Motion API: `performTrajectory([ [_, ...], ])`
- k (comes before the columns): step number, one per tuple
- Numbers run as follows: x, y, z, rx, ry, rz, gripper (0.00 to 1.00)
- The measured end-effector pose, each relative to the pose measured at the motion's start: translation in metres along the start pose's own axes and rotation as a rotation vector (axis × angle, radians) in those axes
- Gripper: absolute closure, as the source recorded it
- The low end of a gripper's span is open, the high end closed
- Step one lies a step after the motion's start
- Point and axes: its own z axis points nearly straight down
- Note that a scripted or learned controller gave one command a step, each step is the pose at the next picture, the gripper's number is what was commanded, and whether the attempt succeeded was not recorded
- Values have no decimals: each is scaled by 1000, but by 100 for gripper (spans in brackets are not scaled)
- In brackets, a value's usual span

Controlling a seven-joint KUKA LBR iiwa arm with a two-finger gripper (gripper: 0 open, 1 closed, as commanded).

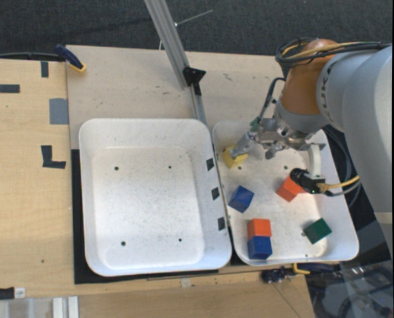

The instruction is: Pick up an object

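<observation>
The big grey arm (359, 91) comes in from the right side of the frame, in the upper right part. It is thick and round, and it fills much of that corner. Near its end sits an orange band (301, 88), just left of the grey part. Thin black cables loop over the top of the orange band and hang down the right side. Below the band the wrist gets smaller and points down and to the left. The hand (242, 152) sits at the tip, a bit right of the middle of the frame, reaching down low.
</observation>
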Motion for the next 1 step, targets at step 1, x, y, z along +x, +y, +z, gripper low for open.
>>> performTrajectory([
  [1,1,1,-13,-4,0,-2,100],
])
